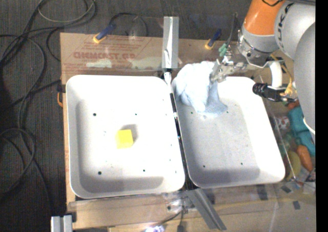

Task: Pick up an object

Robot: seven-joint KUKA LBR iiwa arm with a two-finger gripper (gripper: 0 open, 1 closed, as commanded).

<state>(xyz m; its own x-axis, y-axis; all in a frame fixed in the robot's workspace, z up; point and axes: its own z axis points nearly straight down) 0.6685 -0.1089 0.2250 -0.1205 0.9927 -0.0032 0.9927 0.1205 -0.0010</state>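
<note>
Cloth (201,91), pale blue, hangs pinched between the robot's fingers (221,70) at the right bin's (241,143) back left corner, its bottom touching the floor; a yellow block (124,138) lies mid-left bin (102,102).

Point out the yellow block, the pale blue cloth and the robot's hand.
yellow block (125,138): camera view, middle of its top face.
pale blue cloth (197,88): camera view, its bunched part in the right bin's far left corner.
hand (221,72): camera view, between its fingertips, at the cloth's lifted edge.
</note>
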